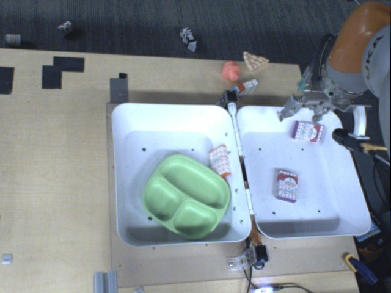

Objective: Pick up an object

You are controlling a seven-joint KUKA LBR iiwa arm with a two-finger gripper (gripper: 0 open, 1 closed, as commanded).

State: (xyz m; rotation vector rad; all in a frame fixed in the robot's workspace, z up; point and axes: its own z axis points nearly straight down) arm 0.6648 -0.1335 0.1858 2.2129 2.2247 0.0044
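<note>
Overhead, the grey arm with its orange band reaches in from the right, its gripper (310,107) poised at the far edge of the right bin (317,221); the jaws look spread, one finger splayed out to the left, and nothing sits between them; a small red-and-white packet (307,131) lies just below the fingertips, near the bin's far wall, and seems the likeliest target; a second red packet (286,185) rests well apart from it, nearer the middle of the same bin; in the left bin (122,182) a green divided plate (186,195) fills much of the floor, with a small orange-and-white packet (220,161) just beside its upper right edge; judging by this, the pick has hardly begun: no object is lifted or gripped, and the descent, the closing and the lift all remain; whether the fingertips touch the packet or hang above it cannot be told from this slanted view; the arm's upper part is cut off at the frame's right side; small scattered items on the bench beyond the bins, among them an orange ball (231,71), are too blurred to identify with confidence.
</note>
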